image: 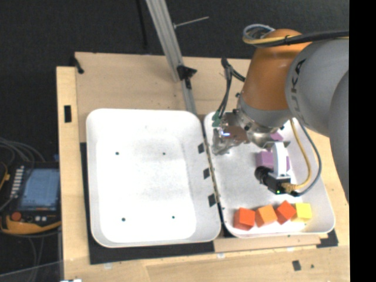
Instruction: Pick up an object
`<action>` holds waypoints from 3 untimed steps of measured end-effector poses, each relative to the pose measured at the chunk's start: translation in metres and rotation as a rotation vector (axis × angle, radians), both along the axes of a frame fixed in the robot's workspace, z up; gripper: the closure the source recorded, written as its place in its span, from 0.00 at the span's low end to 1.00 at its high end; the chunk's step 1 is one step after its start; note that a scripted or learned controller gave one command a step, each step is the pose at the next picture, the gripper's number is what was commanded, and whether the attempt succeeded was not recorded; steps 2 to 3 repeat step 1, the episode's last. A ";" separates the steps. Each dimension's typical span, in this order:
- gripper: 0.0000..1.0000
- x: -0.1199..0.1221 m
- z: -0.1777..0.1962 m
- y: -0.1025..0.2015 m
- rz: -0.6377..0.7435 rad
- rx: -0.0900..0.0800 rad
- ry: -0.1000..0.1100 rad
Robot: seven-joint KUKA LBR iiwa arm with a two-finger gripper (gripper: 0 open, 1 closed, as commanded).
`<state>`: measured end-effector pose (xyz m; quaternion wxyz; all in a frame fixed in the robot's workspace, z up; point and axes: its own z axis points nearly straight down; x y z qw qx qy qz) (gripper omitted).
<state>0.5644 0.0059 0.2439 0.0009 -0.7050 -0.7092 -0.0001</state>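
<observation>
Four small blocks are listed along the near wall of the right shallow white bin point(317, 184): a red-orange cube point(244, 218), an orange cube point(266, 214), a red cube point(286, 211) and a yellow cube point(304, 210), set in a touching row. A purple object point(267, 157) is noted farther back in that bin, partly covered by the wrist. The tool point(222, 141) is placed at the bin's far-left corner, well apart from the row; its opening cannot be told, and nothing is seen held. Step judged: approach, no object yet secured. Next move: the tool is to be brought over one block, then lowered.
</observation>
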 end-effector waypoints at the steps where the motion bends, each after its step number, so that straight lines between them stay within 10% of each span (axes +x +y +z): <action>1: 1.00 0.015 -0.001 0.062 0.003 0.000 -0.002; 3: 1.00 0.015 -0.001 0.062 0.003 0.000 -0.002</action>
